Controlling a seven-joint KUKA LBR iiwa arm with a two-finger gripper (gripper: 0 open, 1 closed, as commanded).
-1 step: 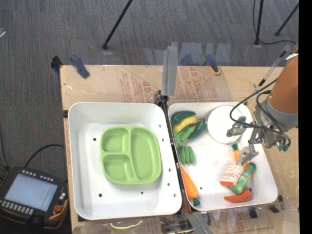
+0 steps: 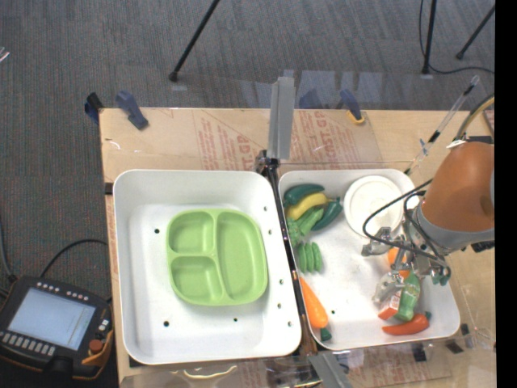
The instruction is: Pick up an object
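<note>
Green bottle-like item lies in the right bin, near-right corner, directly beneath the end effector. Whether the end effector is apart or together: cannot tell, since cables and wrist hardware clutter that spot. Just beside the green item: a red chili pepper on its near side, and small orange pieces touching or overlapping it on the left; exact contact not resolvable.

Rest of the right bin: white round bowl at the far side; a cluster of green vegetables and one yellow piece far-left; a green pod toward the middle; a carrot along the left wall, near end.

Left bin: one light-green divided plate, three compartments, lying flat at centre.

Arm enters from the right, orange band over the right bin's far-right corner.

Surface: the two bins sit side by side on a tabletop covered in brown board with red printing, blue clamps at the far edge. A grey upright post stands between the bins at the far side.

Room: grey carpet, black tripod legs far back. Teach pendant with lit screen on the floor, near left.
</note>
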